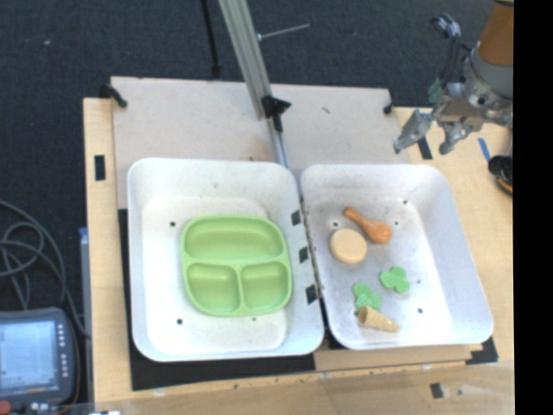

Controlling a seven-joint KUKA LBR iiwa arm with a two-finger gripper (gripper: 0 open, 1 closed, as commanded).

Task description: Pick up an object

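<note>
Gripper [436,135], fingers spread and holding nothing, hangs beyond the right bin's [458,223] far rim, small toys lying below-left inside.

Lime-green tray [235,264], 2 white bins [155,188], orange spoon [369,226], tan disc [349,246]

Five small objects are lying in the right bin [449,232]. An orange spoon-like piece [368,225] is sitting toward twelve o'clock, tilted. Touching it, a round tan disc [349,246] is lying flat near centre. A green clover shape [395,279] is resting toward four o'clock. Another green piece [365,296] and a tan cone [378,320] are lying together at six o'clock.
</note>
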